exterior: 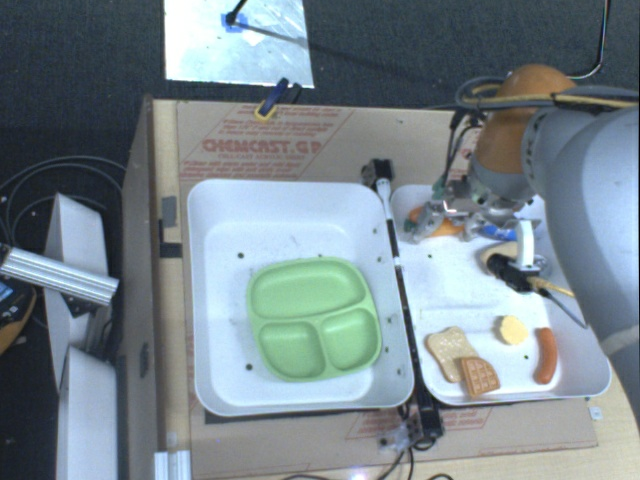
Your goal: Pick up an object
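Sausage [545,356] lies with its long axis running near-to-far.

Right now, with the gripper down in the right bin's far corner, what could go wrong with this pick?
1. The gripper sits close to the far-left corner of the right bin, so it may catch the wall or pin the target against it.
2. A small orange item and a blue item lie close together under the wrist; the gripper may nudge one or come away with neither.
3. The arm hides much of that corner, so a grasp is hard to confirm from this view.
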Robot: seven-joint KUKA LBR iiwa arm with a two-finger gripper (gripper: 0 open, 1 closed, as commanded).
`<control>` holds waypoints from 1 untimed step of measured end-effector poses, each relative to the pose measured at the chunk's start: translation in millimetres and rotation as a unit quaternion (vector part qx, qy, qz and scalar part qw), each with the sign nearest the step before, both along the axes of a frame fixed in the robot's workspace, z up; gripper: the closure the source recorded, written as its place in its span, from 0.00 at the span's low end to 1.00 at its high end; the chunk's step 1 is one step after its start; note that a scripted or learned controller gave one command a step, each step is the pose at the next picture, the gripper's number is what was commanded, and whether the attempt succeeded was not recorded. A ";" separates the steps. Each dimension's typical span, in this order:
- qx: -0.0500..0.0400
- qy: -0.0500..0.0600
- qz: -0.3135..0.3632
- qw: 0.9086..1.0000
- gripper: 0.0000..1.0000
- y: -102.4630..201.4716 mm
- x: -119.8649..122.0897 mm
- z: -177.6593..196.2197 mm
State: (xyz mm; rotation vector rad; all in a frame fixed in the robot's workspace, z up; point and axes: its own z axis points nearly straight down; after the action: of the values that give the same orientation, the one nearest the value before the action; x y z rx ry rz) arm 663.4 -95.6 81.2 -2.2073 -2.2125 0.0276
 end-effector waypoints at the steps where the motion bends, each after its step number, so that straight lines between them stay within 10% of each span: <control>1: -0.003 0.000 0.000 1.000 0.00 2.7 -0.3 0.1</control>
State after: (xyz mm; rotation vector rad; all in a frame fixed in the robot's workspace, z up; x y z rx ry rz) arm 663.1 -92.9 81.3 -2.2105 -2.2155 0.0335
